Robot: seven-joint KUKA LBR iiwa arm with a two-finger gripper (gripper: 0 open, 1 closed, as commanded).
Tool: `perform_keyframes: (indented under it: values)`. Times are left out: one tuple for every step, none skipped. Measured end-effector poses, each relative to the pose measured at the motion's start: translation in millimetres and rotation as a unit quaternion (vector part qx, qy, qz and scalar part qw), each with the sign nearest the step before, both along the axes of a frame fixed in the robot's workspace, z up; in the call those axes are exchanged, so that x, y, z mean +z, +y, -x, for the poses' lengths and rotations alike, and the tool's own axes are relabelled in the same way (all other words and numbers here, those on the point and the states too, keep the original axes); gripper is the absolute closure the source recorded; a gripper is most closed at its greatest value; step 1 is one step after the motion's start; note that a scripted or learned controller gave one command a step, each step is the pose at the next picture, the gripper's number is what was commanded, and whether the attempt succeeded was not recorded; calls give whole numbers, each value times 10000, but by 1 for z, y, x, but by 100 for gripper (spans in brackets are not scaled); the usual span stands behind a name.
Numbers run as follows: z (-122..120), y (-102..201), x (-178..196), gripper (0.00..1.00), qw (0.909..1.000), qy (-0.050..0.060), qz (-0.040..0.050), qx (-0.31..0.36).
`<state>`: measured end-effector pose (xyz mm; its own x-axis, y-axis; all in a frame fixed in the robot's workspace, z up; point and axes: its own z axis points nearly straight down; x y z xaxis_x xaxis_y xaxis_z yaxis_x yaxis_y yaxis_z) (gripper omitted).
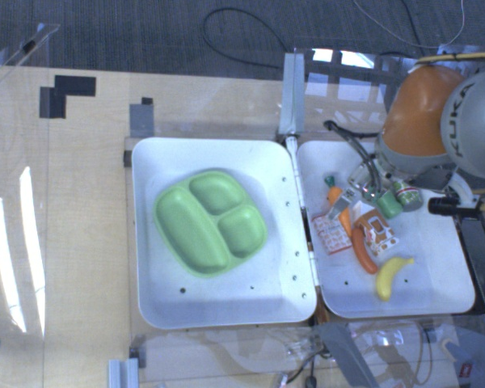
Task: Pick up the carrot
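— Well, where do we see the carrot (333,192)?

— We see it in the right bin (461,293), near that bin's left wall and toward the far side. It is a small orange piece with a green top, and its green end points away from us.

— And the gripper (344,204)?

— We find it low over the same bin, just beside the carrot on its right and a little nearer to us. The arm (436,124) reaches in from the right, and its orange band sits over the bin's far right corner.

— Is the claw wide, narrow, or holding something?

— We cannot tell. The wrist and its metal parts blur together from this height. We see nothing plainly gripped, and the carrot lies apart from the tool, on the bin floor.

— What else do we see around it?

— Several things crowd the middle of the right bin. A red and white packet (331,234) lies flat just below the gripper. A long orange-red curved piece (362,250) lies to the right of the packet, and a small orange and white box (378,231) touches it. A yellow banana (390,276) lies nearest to us, close to the curved piece's lower end. A green can (390,204) lies to the right of the gripper, under the arm.

— And the left bin (170,305)?

— We see a green divided plate (210,223) in its middle, with three compartments.
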<state>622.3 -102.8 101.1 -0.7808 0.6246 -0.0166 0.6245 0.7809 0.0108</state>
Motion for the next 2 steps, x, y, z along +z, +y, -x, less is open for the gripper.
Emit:
perform_keyframes:
  values:
    - [-3,2,10,100,10000,-25,-19,0]
    - [-15,51,102,100,9990,55,-17,-439]
